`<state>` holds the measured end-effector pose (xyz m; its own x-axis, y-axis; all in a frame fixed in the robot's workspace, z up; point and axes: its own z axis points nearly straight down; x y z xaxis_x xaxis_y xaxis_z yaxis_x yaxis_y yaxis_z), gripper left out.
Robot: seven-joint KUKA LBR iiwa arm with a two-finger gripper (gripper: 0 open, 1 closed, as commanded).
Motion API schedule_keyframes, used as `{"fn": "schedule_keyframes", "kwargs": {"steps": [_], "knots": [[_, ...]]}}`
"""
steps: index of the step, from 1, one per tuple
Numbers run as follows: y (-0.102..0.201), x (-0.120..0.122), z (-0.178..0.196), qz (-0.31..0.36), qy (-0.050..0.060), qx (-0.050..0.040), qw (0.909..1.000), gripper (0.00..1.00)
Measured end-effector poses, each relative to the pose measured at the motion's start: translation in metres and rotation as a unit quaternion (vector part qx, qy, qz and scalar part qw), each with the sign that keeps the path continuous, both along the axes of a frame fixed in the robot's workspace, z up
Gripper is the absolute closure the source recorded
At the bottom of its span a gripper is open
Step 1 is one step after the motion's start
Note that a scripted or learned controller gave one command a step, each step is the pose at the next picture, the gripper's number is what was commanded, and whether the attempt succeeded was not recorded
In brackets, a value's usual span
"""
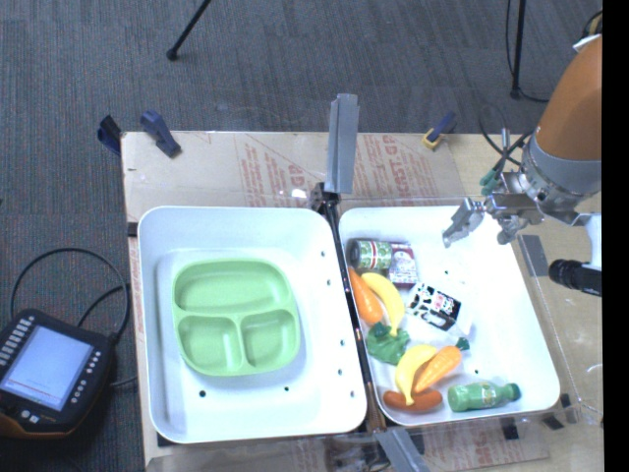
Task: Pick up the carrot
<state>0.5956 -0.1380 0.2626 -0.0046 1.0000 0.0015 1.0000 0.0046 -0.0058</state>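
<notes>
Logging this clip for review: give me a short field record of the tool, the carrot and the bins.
tool: above the right bin's far edge, nothing between its fingers
carrot: right bin, near side, lying across a yellow banana
right bin: also holds a can, a green bottle, a black-and-white carton
left bin: holds a green divided plate
task state: carrot not picked up

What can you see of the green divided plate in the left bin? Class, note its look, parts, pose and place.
The green divided plate is a pale green tray that looks like plastic, rounded at the corners, with three compartments: one wide across the top and two smaller ones below. It lies flat, right way up, on the floor of the left bin, set towards that bin's left side. Nothing is seen in its compartments, and only the bin touches it.
</notes>
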Motion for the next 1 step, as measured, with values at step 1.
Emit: {"fn": "schedule_keyframes", "kwargs": {"steps": [1], "knots": [[-0.0016, -0.0606, -0.0728, -0.002, 0.001, 0.0005, 1.0000, 0.00]]}}
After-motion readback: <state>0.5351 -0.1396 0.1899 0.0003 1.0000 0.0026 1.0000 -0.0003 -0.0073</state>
